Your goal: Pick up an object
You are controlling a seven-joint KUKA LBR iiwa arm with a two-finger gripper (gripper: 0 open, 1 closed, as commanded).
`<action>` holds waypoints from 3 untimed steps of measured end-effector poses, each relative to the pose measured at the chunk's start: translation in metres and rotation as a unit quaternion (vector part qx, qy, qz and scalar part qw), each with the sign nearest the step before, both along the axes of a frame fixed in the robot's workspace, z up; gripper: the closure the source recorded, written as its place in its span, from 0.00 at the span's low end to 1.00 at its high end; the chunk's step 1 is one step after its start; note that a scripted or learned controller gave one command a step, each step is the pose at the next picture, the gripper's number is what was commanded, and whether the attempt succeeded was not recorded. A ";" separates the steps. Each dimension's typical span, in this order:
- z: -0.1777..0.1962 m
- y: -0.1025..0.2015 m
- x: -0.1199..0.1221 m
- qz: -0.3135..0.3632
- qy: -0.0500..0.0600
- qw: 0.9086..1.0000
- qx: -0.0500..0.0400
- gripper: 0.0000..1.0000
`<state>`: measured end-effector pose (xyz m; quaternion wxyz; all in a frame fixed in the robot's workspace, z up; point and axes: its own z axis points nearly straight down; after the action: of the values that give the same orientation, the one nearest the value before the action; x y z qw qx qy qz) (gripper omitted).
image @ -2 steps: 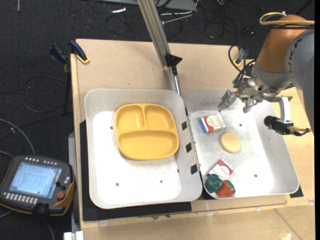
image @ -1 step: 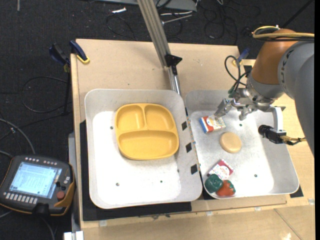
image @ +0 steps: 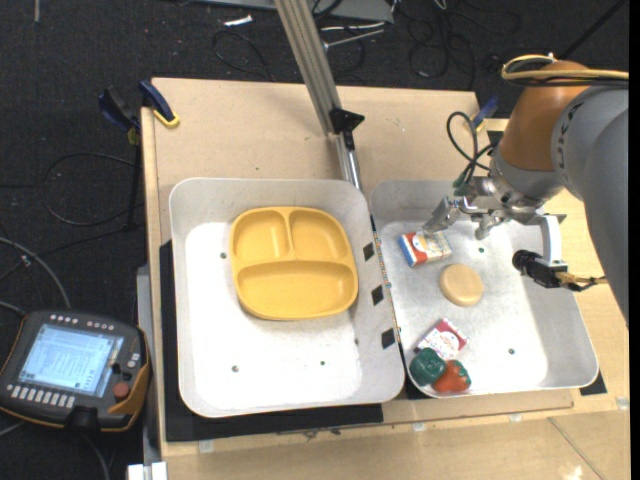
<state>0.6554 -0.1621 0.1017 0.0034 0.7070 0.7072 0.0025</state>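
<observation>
My gripper (image: 461, 220) hangs over the back of the right bin (image: 560, 348), its two fingers spread open and nothing between them. Its left fingertip (image: 438, 218) is just above and beside a small red, white and blue carton (image: 425, 248). A tan round disc (image: 462, 285) lies in front of the carton. Near the bin's front left corner are a red-and-white packet (image: 444, 339), a green item (image: 428, 367) and a red item (image: 455, 377). A yellow divided plate (image: 295, 263) lies in the left bin (image: 200, 358).
A black fitting with an orange cable (image: 540, 267) hangs off the arm over the right bin. A slanted metal pole (image: 312, 53) comes down to the gap between the bins. A teach pendant (image: 70, 370) sits off the bench at lower left.
</observation>
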 end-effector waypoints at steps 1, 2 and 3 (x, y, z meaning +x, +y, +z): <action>0.012 0.000 0.001 0.000 -0.003 1.000 -0.001 1.00; 0.061 -0.007 0.007 0.001 0.001 1.000 0.000 1.00; 0.104 -0.007 0.009 0.001 0.001 1.000 0.000 1.00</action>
<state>0.6643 -0.1694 0.2059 0.0031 0.7064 0.7078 0.0019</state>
